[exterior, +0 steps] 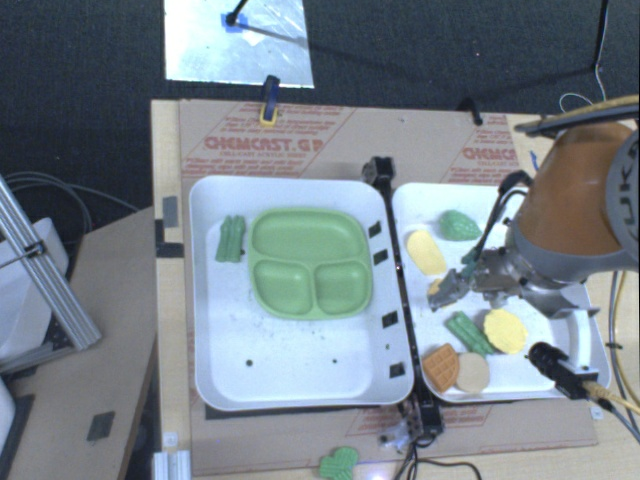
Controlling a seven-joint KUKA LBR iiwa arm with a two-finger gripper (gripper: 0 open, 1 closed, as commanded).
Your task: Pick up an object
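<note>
The pale yellow, oval plastic toy piece [425,252] lying in the upper left part of the right shallow white bin [590,313] looks the likeliest thing for the arm to lift, since the two-finger gripper [447,288] hangs just below and beside it, low over the bin floor. Whether the pincer is open or closed cannot be told from this slant, and nothing is seen caught in it.

The piece appears to be moulded play food: light, stiff, smooth and probably a little slippery, with a rounded top that could squirt out of a pinch. It should not be fragile. A hold across its narrow width, near the middle, seems safest.

Other candidates share the bin: a dark green leafy plastic piece [459,225] above, a green stick-shaped piece [466,332] below the gripper, touching a bright yellow rounded piece [505,331], and near the front wall an orange waffle-textured round piece [440,366] beside a beige round piece [472,373]. These lie crowded together, so a grip there risks nudging neighbours.

The left shallow white bin [300,368] bears a light green three-compartment plastic plate [310,263] and a small green ribbed piece [231,239] just beside it.
</note>
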